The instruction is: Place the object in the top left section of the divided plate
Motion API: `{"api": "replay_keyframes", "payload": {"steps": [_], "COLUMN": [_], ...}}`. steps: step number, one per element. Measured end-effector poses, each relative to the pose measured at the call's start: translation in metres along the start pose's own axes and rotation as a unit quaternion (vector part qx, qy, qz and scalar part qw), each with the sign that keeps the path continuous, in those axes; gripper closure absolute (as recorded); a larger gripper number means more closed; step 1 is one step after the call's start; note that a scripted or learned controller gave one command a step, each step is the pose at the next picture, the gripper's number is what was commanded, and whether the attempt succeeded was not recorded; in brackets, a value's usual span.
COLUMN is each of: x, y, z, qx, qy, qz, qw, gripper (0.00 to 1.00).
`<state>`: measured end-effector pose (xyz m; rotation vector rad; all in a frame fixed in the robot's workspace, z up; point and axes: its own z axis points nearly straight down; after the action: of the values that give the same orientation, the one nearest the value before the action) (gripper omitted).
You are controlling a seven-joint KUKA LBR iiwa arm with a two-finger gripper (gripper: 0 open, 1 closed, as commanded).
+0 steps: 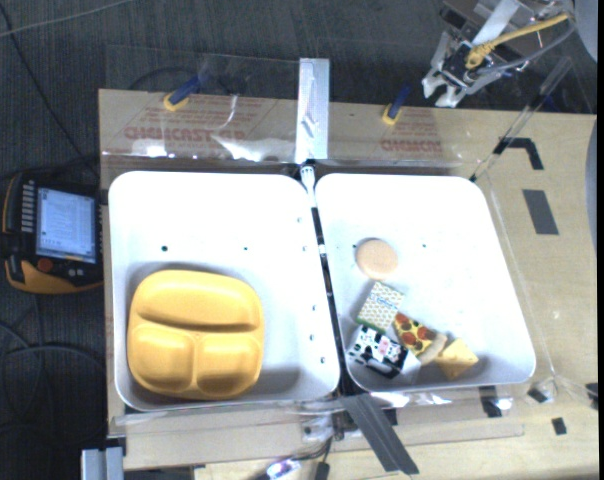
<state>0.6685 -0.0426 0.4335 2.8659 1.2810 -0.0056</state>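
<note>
A yellow divided plate (195, 331) lies in the left bin (182, 208), near its front. The right bin (452, 218) holds the loose objects: a round tan cookie (376, 257), a green-and-cream patterned packet (381, 306), a pizza-slice toy (412, 331), a black-and-white cow-patterned piece (375, 349) and a yellow cheese wedge (459, 358). My gripper (444, 86) hangs high at the top right, above the bench's back edge and well behind the right bin. Nothing shows between its fingers.
A clear plastic sheet with blue-and-yellow clamps (185, 92) runs along the back of the bins. A handheld pendant (54, 233) lies on the floor left of the bench. A metal divider post (313, 108) stands between the bins at the back.
</note>
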Motion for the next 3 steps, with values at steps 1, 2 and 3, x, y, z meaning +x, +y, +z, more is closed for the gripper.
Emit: {"api": "replay_keyframes", "payload": {"steps": [1,2,3], "x": [-0.038,-0.106,-0.086], "y": [0.027,0.055,0.069], "z": [0.001,0.001,0.002], "qx": [0.001,0.003,0.003], "qy": [0.0,0.001,0.001], "qz": [0.132,0.308,0.307], "qw": [0.9912,0.9513,0.9518], "gripper": [1.0,1.0,1.0]}}
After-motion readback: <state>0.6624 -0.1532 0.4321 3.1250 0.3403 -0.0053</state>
